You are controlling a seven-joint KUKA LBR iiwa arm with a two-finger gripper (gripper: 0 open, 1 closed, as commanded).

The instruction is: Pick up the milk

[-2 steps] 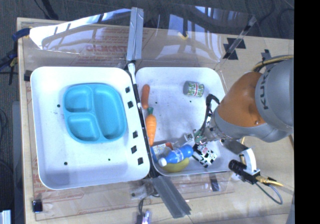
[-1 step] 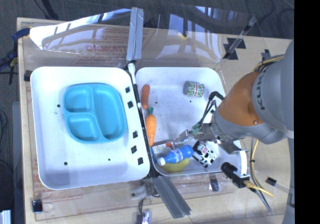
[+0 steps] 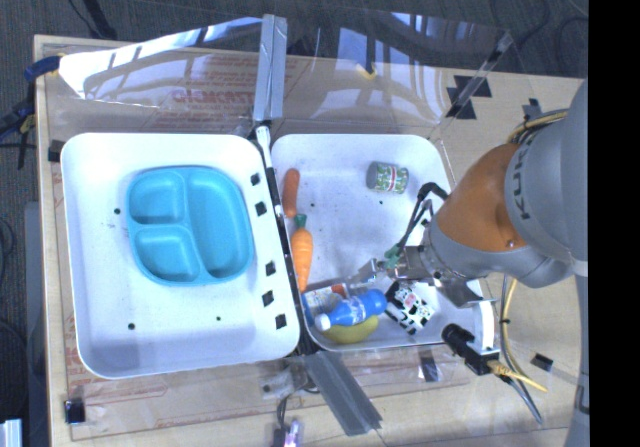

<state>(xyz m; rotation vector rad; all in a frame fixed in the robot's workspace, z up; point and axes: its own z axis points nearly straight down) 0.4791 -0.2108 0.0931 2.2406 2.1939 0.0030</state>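
Arm (image 3: pixel 510 210) bent low over right bin (image 3: pixel 330 150), wrist turned down. Claw (image 3: pixel 400 270) directly above milk (image 3: pixel 410 307); grip state cannot tell. Milk at bin's near right corner, beside blue bottle (image 3: pixel 352 312).

The scene is brightly and evenly lit from above. The white bins (image 3: pixel 90 235) look nearly washed out, with little surface detail. Strong bluish-white glare streaks run across the clear panels (image 3: pixel 330 65) at the bench's far edge, partly hiding red lettering beneath. Shadows are soft and short, gathering under the arm (image 3: pixel 500 210). The dark floor beyond stays dim. Sharpness is moderate; small things look slightly soft and grainy.
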